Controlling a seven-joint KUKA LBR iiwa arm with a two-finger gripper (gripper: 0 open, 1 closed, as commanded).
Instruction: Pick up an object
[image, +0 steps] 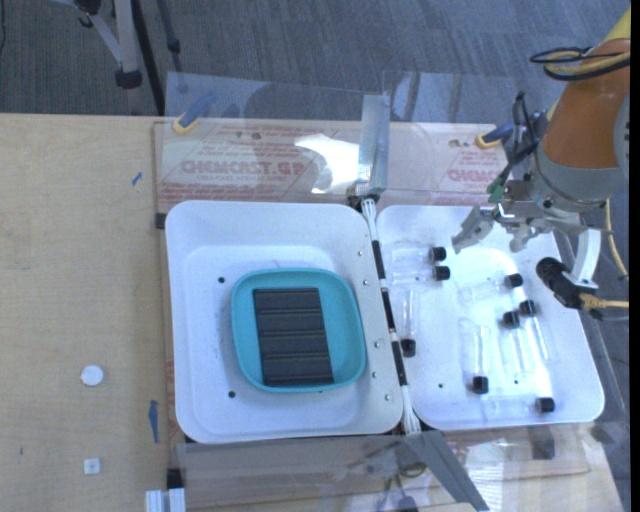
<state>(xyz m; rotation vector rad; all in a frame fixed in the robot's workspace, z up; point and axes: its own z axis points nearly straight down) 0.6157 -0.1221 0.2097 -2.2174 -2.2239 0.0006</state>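
Teal tray (348, 330) in left bin (195, 300), jaws (497, 227) open

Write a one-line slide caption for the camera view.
Grey-and-orange arm's hand hovers above right white bin of clear black-capped vials; left white bin holds teal plastic tray.

1. A tray (245, 330) sits at the centre of the left bin (195, 240).
2. Several capped vials (478, 350) lie scattered across the right bin (590, 400).
3. The gripper (497, 232) hangs over that bin's far edge.

One fixed camera looks down (at a slant) on both bins (190, 300).
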